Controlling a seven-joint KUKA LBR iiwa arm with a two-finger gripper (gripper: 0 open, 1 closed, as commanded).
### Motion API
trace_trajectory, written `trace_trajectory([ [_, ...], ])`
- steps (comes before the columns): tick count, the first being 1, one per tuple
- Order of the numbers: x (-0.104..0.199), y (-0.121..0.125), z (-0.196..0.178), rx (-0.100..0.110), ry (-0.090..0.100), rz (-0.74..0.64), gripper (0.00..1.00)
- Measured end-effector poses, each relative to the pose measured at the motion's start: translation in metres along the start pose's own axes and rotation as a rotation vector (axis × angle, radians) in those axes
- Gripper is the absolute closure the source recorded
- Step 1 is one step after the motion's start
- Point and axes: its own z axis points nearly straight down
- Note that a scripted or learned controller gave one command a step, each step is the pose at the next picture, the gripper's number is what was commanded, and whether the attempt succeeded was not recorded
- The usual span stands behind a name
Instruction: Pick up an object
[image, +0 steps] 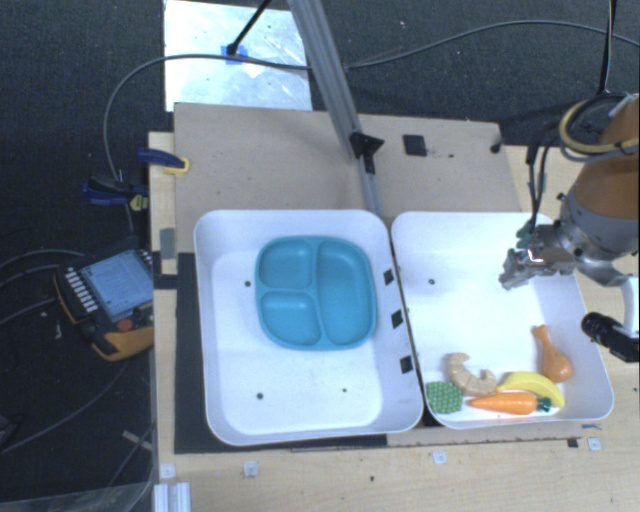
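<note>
The right bin (470, 240) holds a cluster of toy foods along its near edge: an orange carrot (505, 403), a yellow banana (533, 384), a beige knobbly piece (470, 374), a green bumpy piece (444, 397) and an orange drumstick-shaped piece (551, 353). My gripper (522, 266) hangs over the right bin's upper right part, well away from the foods, with nothing seen between its fingers. The fingers are too small and dark to judge.
The left bin (225, 330) holds a blue divided plate (316, 291). A grey pole (335, 80) crosses the bench at the back. Clamps, cables and a handheld device (110, 300) lie off the bench at the left.
</note>
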Motion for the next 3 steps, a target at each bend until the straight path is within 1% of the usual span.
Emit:
trace_trajectory([
  [1, 0.048, 0.01, 0.009, 0.004, 0.002, -0.003, 1.0],
  [2, 0.107, 0.008, 0.003, 0.004, 0.003, -0.004, 1.0],
  [3, 0.161, 0.024, 0.004, 0.003, 0.003, -0.005, 1.0],
])
